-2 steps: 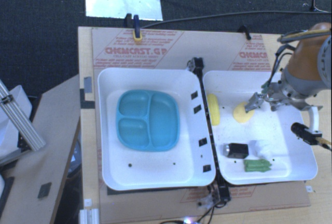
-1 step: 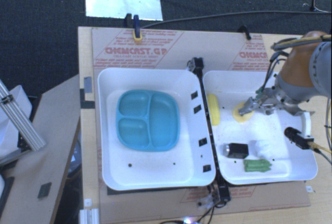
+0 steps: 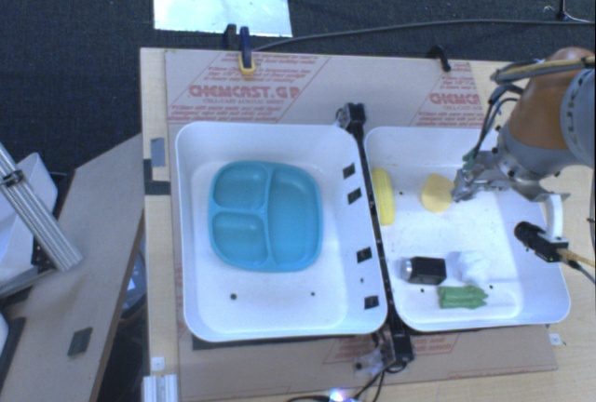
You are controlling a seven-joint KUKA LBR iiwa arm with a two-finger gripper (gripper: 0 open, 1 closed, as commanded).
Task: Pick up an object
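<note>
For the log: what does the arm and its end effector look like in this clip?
The arm is grey with a broad orange band above the wrist. Thin dark cables loop along its left side. The end effector is a small grey metal assembly. A black part with a white bracket sits just below the arm.

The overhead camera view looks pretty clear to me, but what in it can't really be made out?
- Gripper beside the round yellow object, camera view: too small and blurred to tell contact.
- Grey arm with orange band: cut off by the right edge.
- Crumpled white object and small black box in the right white bin: too small to identify.
</note>
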